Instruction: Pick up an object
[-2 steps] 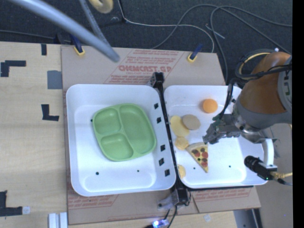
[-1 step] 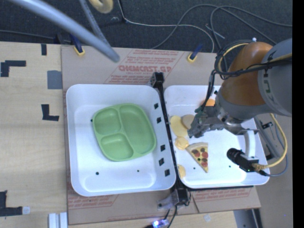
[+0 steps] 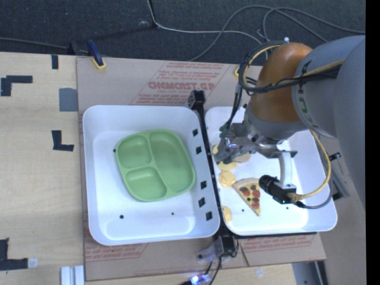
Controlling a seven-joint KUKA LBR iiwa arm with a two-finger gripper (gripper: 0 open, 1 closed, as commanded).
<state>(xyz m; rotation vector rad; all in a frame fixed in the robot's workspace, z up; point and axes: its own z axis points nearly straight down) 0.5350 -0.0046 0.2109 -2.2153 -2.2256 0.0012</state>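
Note:
A green divided plate [image 3: 155, 164] lies in the left white bin [image 3: 98, 215]. In the right bin [image 3: 314, 218] a toy pizza slice [image 3: 249, 195] lies near the front left. Small yellowish food pieces [image 3: 227, 177] sit just left of it, by the divider. My gripper [image 3: 228, 150] hangs low over the right bin's left side, right above those yellowish pieces. The arm's wrist covers the bin's back part and hides what lies beneath it.
A black divider strip [image 3: 205, 159] with clips runs between the two bins. Cables [image 3: 314, 189] loop around the wrist over the right bin. The bins rest on a cardboard sheet [image 3: 154, 82] on the wooden bench.

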